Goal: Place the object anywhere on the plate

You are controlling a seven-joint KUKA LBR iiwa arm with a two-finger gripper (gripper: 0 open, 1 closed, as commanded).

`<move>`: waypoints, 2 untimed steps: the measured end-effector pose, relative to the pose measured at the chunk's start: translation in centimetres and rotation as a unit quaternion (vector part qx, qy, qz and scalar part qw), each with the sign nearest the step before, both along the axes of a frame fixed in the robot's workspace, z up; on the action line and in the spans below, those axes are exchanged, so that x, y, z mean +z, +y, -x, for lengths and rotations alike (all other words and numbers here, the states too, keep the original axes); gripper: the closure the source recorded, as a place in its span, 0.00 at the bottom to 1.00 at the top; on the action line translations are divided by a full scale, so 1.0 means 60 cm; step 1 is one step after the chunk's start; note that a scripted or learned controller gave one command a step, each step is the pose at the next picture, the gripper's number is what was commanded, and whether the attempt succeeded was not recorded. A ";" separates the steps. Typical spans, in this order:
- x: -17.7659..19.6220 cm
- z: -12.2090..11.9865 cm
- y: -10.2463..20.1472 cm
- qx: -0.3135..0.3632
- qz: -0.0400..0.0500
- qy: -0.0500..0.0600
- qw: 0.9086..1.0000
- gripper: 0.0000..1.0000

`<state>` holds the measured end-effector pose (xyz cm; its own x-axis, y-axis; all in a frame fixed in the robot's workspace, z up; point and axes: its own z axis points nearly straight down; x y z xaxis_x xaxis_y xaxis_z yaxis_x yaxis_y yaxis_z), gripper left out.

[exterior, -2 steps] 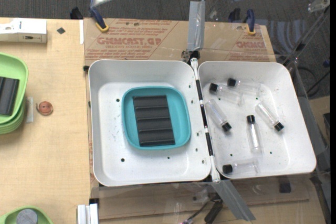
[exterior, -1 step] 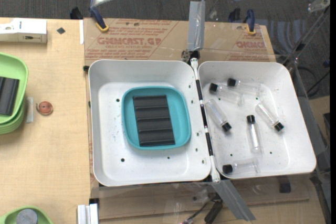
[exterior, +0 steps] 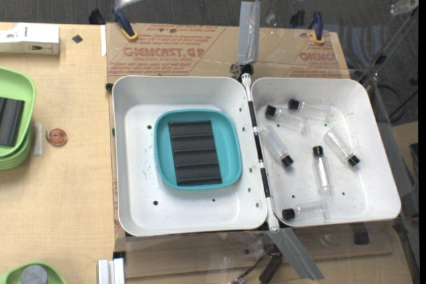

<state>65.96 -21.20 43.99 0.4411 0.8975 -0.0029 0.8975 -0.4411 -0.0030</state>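
Teal plate [exterior: 164, 149] with dark ridged insert [exterior: 194, 152]

Cardboard sheet [exterior: 223, 50], upper middle of the frame, behind the two bins: red print, partly readable as "CHEMCAST GP" at its left end, with smaller red lines above and below too small to read.
Same sheet, right end near the orange clamp [exterior: 318, 36]: the same red print repeats, cut off and blurred, not readable in full.
White box [exterior: 28, 40], upper left of the frame on the worktop: a small dark mark, too small to read.
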 end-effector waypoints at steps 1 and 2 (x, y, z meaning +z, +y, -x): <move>0.000 0.000 0.000 0.000 0.000 0.000 1.000 0.00; 0.000 0.000 0.000 0.000 0.000 0.000 1.000 0.00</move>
<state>65.96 -21.20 43.99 0.4411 0.8975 -0.0029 0.8975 -0.4411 -0.0030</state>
